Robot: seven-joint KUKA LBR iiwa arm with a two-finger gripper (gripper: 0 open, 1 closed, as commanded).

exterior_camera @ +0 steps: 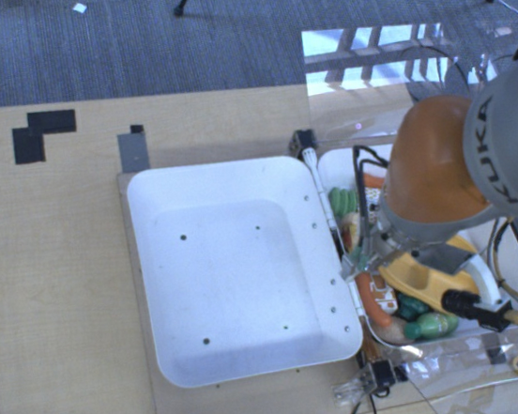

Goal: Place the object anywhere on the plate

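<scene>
So on the left there's the bench (54,304), bare wood with a couple of black tape marks near the back. Next is the left bin (234,271), white and shallow, nothing lying in it as far as I can see, and I can't pick out a plate anywhere. Right bin (375,333) is where the stuff is: toy food bunched together, something orange (373,298), a yellow piece (420,279), a green one (433,324), more green (342,202) further back. The arm (443,163) hangs over that pile and hides the end effector, so can't tell its state. My guess: nothing placed yet, picking comes first. Loads of open room left; right side is cramped, bin wall and cables close.
</scene>
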